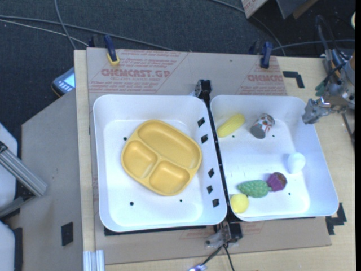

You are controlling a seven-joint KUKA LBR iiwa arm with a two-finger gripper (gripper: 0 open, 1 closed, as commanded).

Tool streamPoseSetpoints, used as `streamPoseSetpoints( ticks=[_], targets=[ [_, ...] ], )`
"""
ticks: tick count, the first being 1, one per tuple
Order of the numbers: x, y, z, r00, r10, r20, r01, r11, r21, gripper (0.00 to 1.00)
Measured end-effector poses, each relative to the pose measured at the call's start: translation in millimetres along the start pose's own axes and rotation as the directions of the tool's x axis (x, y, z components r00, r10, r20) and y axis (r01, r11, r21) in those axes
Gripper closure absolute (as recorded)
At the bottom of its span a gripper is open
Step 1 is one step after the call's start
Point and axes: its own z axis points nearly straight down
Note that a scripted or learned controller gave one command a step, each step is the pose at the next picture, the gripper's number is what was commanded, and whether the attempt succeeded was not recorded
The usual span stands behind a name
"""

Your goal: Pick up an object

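The claw sits at the right edge of the view, just over the far right rim of the right bin. Only a grey metal part of it is visible; the rest of the arm is cut off by the frame, and one cannot tell how far the claw is open. Nothing is seen in its grip.

In the right bin lie six small objects. A yellow banana is at the far left, touching the divider side. Just right of it is a grey can, tilted, its label too blurred to read. A white ball rests near the right wall and is hard to separate from the white floor. At the near side, a green piece touches a purple piece; a yellow lemon lies near the left corner.

The left bin holds a yellow tray with three compartments.
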Motion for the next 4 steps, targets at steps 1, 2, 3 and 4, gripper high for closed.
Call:
streamPoseSetpoints(
  ticks=[1,2,3,4],
  targets=[
    [7,-6,-55,1.0,0.0,-0.001,0.0,1.0,0.001,1.0],
    [7,-5,-68,1.0,0.0,-0.001,0.0,1.0,0.004,1.0],
    [62,-7,-69,1.0,-0.004,-0.005,0.005,1.0,0.009,1.0],
    [119,-24,-54,1.0,-0.004,-0.006,0.004,1.0,0.011,1.0]
  ],
)
